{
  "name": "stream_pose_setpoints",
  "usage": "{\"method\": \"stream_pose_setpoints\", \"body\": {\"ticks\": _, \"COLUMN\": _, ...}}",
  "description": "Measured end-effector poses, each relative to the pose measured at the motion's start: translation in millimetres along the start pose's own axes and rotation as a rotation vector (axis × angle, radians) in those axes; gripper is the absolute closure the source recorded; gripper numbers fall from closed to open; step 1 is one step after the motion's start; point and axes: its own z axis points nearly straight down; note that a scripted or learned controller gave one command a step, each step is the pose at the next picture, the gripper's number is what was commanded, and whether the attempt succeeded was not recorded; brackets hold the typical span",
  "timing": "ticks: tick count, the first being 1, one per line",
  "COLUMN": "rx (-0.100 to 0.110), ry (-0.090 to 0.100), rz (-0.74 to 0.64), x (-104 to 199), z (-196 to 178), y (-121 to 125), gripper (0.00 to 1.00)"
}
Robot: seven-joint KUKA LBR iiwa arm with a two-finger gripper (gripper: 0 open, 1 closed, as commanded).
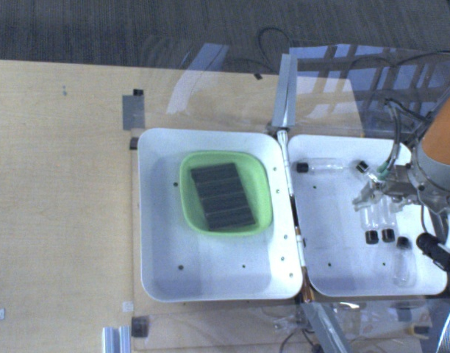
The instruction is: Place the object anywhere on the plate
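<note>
Counter [56, 197] in pale wood carries two white bins side by side. Nearest edge: small metal bits at the bottom left corner, cables under the bins. Left bin [159, 271] holds a green plate [263, 197], and a dark ribbed slab [223, 195] already lies flat on it, roughly centred, tilted a little. Right bin [328, 271] has clear plastic tubes with black caps: one [322, 167] near the top left, more [379, 223] clustered under the arm on the right. Claw [383, 201] hangs over that cluster, close to the bin floor; clear parts and glare blur it, so whether it is spread or closed I cannot tell, and no item is visibly gripped. Arm [440, 142] comes in from the right, orange band at the frame edge.

Step, as a guess: pick phase in the right bin, plate not yet approached. Next move needs a firm grip on one tube, a lift over the divider [291, 197], then release above the plate.

No readable labels or brands anywhere.
</note>
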Motion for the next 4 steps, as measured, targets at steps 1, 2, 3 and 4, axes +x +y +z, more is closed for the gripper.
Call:
{"method": "stream_pose_setpoints", "body": {"ticks": 1, "rx": 0.0, "ry": 0.0, "rz": 0.0, "x": 0, "z": 0, "y": 0, "gripper": 0.0}}
{"method": "stream_pose_setpoints", "body": {"ticks": 2, "rx": -0.002, "ry": -0.002, "rz": 0.041, "x": -43, "z": -55, "y": -15, "gripper": 0.0}}
{"method": "stream_pose_setpoints", "body": {"ticks": 3, "rx": 0.002, "ry": -0.002, "rz": 0.115, "x": -55, "z": -62, "y": -14, "gripper": 0.0}}
{"method": "stream_pose_setpoints", "body": {"ticks": 4, "rx": 0.0, "ry": -0.002, "rz": 0.235, "x": -55, "z": -98, "y": -14, "gripper": 0.0}}
